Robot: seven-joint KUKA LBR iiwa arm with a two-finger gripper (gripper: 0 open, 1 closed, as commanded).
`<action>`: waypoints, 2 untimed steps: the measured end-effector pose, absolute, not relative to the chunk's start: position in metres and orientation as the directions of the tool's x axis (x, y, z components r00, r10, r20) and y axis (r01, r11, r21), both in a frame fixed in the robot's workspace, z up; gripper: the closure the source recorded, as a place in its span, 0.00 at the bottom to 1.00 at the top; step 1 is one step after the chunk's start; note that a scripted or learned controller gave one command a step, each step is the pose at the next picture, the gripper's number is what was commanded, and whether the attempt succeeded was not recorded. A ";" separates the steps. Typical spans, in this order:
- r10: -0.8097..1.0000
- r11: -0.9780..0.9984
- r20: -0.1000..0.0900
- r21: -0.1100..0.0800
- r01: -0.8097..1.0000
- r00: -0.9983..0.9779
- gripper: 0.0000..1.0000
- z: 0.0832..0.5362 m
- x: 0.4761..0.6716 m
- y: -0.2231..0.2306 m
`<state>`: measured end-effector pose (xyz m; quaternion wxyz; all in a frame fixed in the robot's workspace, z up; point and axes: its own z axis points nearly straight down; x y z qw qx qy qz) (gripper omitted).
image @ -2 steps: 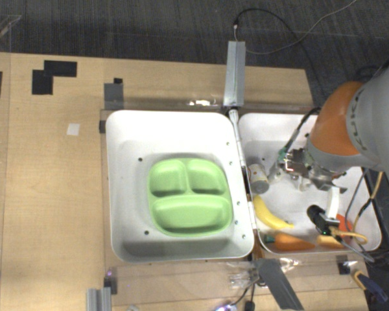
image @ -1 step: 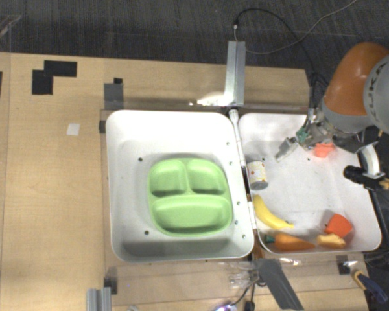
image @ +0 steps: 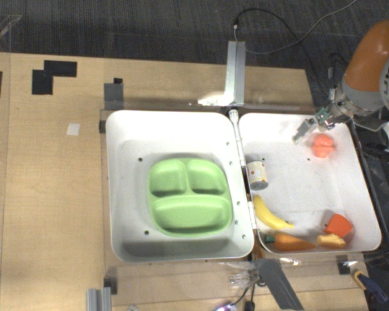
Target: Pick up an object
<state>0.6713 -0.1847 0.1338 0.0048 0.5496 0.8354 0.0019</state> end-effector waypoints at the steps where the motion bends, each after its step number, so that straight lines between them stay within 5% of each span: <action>1: 0.837 0.547 -0.008 0.008 0.837 -0.547 0.00 0.089 0.640 -0.205; 2: 0.922 0.388 -0.005 0.009 0.922 -0.388 0.00 0.125 0.672 -0.155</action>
